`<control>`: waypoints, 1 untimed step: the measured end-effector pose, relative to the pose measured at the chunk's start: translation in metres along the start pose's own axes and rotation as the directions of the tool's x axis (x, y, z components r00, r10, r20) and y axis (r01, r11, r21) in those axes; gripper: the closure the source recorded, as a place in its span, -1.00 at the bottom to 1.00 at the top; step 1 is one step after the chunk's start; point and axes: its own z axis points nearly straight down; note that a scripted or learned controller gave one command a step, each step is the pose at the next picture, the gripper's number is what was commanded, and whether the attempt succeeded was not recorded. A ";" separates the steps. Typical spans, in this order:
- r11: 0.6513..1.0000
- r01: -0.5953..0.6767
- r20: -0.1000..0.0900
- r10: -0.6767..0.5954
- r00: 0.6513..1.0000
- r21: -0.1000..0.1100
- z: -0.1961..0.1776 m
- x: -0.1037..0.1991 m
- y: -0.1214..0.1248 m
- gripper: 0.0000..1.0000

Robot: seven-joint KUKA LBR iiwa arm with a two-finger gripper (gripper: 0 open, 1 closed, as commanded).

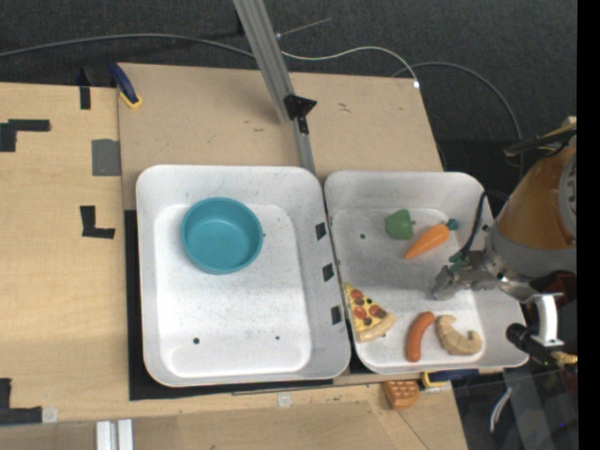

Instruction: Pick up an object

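The right bin point(375, 195) holds a green pepper point(399, 222), an orange carrot point(427, 241), a pizza slice point(367, 314), a red sausage point(418, 335) and a tan croissant-like piece point(458, 336). My gripper point(450, 280) hangs low over the right side of this bin, below the carrot and above the croissant piece. Nothing shows between its fingers. The grey arm with its orange band point(544, 204) reaches in from the right.
The left bin point(159, 279) holds a teal bowl point(221, 235). A grey metal pole point(267, 50) slants across the bench behind the bins. Cables run along the dark floor at the back. A small orange block point(401, 393) lies in front of the right bin.
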 end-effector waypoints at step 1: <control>1.000 -0.001 0.002 0.001 1.000 -0.005 -0.061 -0.006 0.003 1.00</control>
